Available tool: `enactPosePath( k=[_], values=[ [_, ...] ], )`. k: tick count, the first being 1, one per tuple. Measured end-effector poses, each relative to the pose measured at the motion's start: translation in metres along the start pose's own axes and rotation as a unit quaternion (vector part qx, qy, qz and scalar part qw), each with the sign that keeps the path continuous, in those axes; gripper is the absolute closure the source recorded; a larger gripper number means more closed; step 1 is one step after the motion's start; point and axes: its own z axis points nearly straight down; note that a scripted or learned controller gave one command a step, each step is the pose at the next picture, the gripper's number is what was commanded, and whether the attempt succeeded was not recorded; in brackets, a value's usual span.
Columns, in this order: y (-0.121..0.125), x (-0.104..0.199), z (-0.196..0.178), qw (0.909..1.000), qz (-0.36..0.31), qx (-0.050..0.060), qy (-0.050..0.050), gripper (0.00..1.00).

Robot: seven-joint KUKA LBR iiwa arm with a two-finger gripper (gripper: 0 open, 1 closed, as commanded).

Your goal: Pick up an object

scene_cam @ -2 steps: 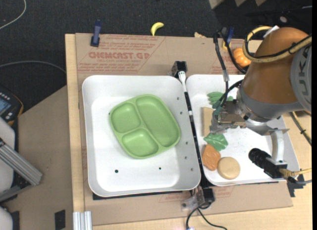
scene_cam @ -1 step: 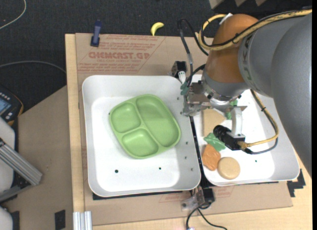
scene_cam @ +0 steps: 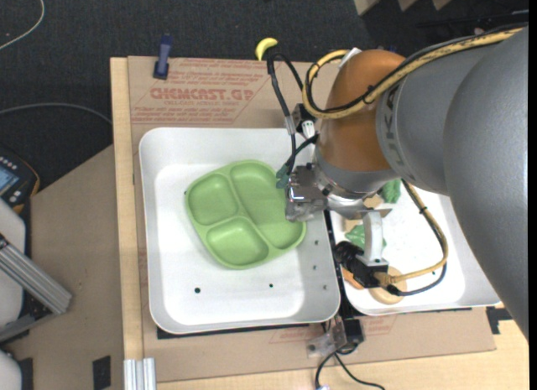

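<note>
The big grey arm (scene_cam: 453, 103) is closest to the camera. It reaches in from the right and covers much of the right bin (scene_cam: 470, 288). Under it sits the orange band (scene_cam: 361, 111), with yellow and black wires looped around it.

Lower down is the gripper (scene_cam: 298, 200). It is right over the right edge of the green plate (scene_cam: 235, 212), likely because a thin rim is an easy spot to pinch. The wrist hides its tip, so I cannot tell if it is open or closed, or if it has the plate.

The plate has three parts and lies flat in the middle of the left bin (scene_cam: 159, 212). A small green thing (scene_cam: 390, 191) peeks out in the right bin.

Both bins rest on a brown board (scene_cam: 210, 86) with red letters on the table.
</note>
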Motion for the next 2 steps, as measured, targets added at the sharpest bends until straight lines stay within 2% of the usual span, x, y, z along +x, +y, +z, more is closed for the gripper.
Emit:
enactPosePath(
  k=[1,2],
  values=[
    [0.01,0.076,-0.06,1.0,-0.002,-0.007,0.001,1.0],
    [-0.047,0.13,-0.172,1.0,-0.002,-0.008,0.002,1.0]
  ],
)
